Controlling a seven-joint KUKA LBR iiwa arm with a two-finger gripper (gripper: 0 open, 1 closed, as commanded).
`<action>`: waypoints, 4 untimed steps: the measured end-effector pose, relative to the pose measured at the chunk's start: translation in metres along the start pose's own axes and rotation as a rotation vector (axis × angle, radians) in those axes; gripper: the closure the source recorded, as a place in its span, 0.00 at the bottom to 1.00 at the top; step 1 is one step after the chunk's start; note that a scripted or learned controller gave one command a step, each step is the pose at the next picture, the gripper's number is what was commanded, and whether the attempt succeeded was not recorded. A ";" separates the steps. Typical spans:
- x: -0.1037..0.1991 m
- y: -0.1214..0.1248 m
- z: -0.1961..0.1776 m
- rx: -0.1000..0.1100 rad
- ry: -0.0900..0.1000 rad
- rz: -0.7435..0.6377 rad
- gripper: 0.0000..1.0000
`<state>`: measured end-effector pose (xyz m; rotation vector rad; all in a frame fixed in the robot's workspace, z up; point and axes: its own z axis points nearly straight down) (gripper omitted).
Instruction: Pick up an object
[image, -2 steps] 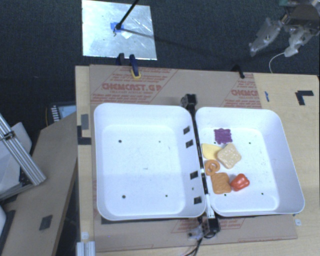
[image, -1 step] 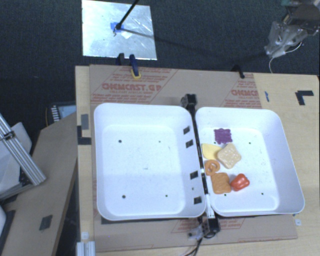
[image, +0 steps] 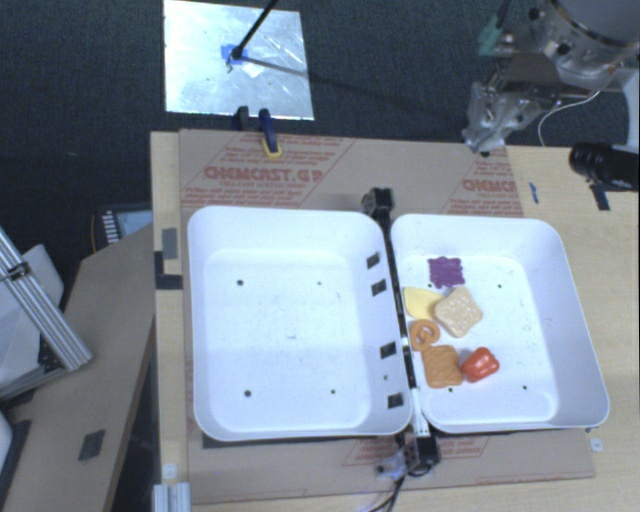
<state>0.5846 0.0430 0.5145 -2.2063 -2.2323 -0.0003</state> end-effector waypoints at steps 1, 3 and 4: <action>0.106 -0.048 -0.011 -0.004 0.002 -0.005 1.00; 0.194 -0.058 -0.023 -0.007 0.002 0.003 1.00; 0.192 -0.056 -0.020 -0.004 -0.001 0.007 0.00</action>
